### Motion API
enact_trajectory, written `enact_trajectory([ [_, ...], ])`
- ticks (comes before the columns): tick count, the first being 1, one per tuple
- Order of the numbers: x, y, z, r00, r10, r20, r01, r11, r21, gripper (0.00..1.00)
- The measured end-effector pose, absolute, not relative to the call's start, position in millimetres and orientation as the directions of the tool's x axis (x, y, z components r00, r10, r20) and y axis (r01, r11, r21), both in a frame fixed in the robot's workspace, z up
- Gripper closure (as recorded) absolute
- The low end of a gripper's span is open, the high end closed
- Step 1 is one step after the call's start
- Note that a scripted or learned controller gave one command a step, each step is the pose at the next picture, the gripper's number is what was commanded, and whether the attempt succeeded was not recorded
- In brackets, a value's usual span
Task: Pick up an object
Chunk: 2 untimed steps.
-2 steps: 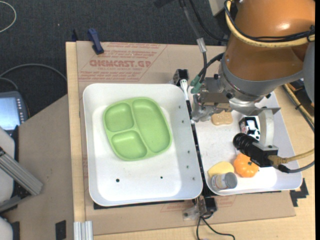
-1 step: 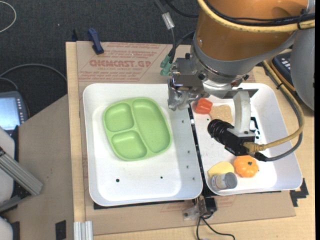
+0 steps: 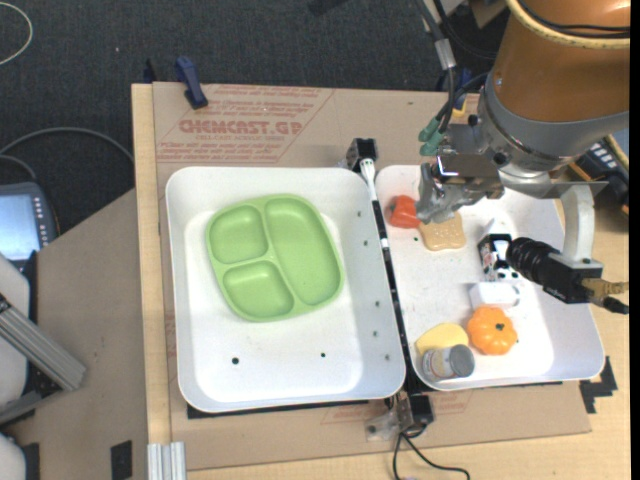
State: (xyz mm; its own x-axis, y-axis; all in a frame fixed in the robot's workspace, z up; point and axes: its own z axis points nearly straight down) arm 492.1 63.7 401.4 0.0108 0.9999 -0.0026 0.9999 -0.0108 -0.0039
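My gripper (image 3: 436,208) hangs over the back left part of the right bin (image 3: 560,353), its tip just above a flat tan piece (image 3: 445,235) and touching or nearly touching it. A small red-orange object (image 3: 402,212) lies just left of the tip, by the bin's left wall. Toward the front of the same bin sit a round orange fruit (image 3: 491,330), a pale yellow object (image 3: 439,337) and a grey round can (image 3: 453,363), close together. The arm's body hides the bin's back right part.
The left bin (image 3: 200,368) bears a green plate (image 3: 274,256) with three compartments. A black strip (image 3: 385,258) runs along the seam between the bins. Both bins rest on a cardboard sheet (image 3: 240,123) with a blue clip (image 3: 190,80) at its back edge.
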Motion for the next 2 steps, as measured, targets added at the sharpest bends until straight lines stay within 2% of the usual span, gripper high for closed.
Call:
enact_trajectory([
  [1, 559.1, 43, 290, 0.004, 1.000, -0.003, 1.000, -0.004, -0.010, 1.00],
  [2, 506.6, 99, 312, -0.007, 1.000, 0.002, 1.000, 0.007, -0.004, 1.00],
])
